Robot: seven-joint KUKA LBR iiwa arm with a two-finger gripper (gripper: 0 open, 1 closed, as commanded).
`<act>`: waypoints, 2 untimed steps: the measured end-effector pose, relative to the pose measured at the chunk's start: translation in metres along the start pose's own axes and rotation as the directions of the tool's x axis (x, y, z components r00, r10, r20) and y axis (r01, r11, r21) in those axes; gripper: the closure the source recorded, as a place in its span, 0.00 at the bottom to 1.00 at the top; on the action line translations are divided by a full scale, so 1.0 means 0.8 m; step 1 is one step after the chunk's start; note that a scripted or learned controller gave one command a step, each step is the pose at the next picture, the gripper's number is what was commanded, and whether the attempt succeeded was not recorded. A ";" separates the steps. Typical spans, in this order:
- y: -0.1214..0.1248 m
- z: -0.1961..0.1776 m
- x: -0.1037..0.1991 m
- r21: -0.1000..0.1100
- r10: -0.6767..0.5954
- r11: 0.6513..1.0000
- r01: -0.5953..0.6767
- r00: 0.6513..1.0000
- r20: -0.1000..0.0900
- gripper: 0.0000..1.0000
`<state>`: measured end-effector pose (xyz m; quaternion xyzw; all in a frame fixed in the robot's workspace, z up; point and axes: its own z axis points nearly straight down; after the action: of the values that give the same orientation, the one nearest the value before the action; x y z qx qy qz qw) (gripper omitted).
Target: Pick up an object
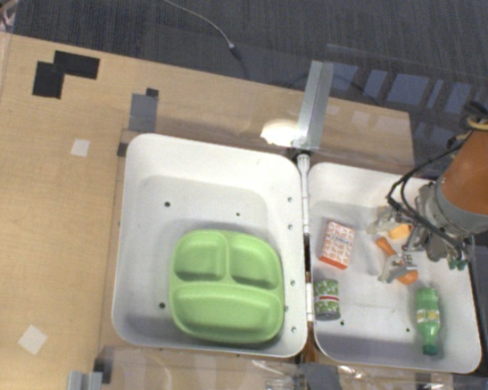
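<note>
We are counting two white bins lying side by side on the wooden worktop. The left bin is carrying one green divided tray with three compartments. The right bin is holding one green bottle at 4 o'clock, one small carton with a red and white pattern at 9 o'clock, one small green and white pack at 7 o'clock, and some orange pieces near the middle. We are not managing to read any writing on the labels. The gripper is hanging over the orange pieces, and we cannot tell the state of its parts. The arm is being cut off at 3 o'clock.
</note>
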<state>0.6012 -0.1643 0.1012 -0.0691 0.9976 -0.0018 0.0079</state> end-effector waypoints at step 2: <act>0.037 -0.005 -0.011 -0.001 0.309 0.951 -0.309 0.951 0.011 1.00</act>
<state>0.6054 -0.1336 0.1049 0.0877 0.9961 -0.0003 0.0136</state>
